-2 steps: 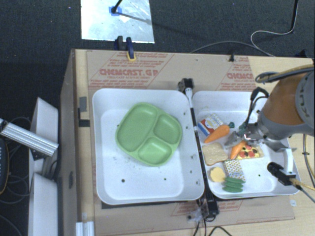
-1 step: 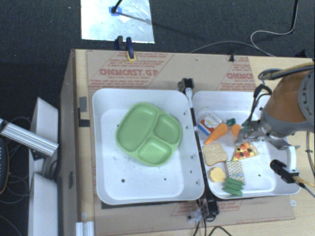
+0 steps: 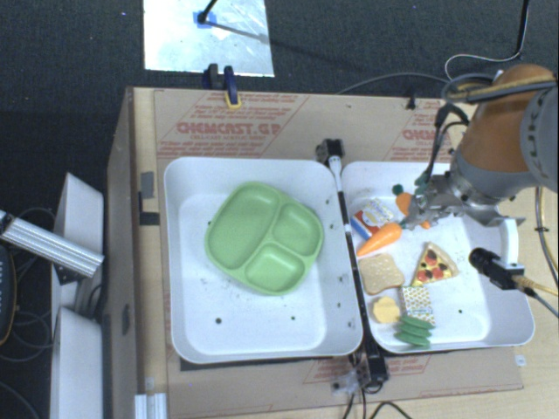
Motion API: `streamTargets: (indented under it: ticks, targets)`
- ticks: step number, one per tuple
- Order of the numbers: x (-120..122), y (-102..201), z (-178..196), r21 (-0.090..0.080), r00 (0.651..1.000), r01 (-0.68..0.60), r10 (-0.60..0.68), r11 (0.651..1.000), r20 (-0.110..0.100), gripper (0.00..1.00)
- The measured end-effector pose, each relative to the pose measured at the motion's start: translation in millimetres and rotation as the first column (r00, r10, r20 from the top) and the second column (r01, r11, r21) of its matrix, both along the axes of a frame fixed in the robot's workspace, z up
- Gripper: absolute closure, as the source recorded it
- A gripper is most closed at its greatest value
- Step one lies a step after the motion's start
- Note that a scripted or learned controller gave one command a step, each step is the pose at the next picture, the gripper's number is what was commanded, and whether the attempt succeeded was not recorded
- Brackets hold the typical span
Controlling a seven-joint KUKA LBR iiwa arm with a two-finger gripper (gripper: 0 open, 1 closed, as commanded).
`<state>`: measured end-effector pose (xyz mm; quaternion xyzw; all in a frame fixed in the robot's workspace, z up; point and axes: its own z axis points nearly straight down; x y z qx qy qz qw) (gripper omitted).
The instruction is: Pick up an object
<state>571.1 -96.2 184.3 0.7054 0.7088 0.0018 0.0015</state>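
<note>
Here carrot [image 3: 379, 239] lies diagonal, tip toward lower-left, near end effector [image 3: 423, 209].

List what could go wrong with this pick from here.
1. The toy items are packed tightly: the orange plastic carrot lies against the white food packet and the tan bread slice, so closing could catch two things or push one aside.
2. The pincer is low near the right white bin and its far wall, where it might scrape.
</note>
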Motion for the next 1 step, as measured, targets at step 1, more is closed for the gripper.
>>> streamTargets:
  ticks: [1]
  targets:
    - [-20.1,106.7,39.7,0.001,1.000,0.001,-0.001,1.000,-0.003,1.00]
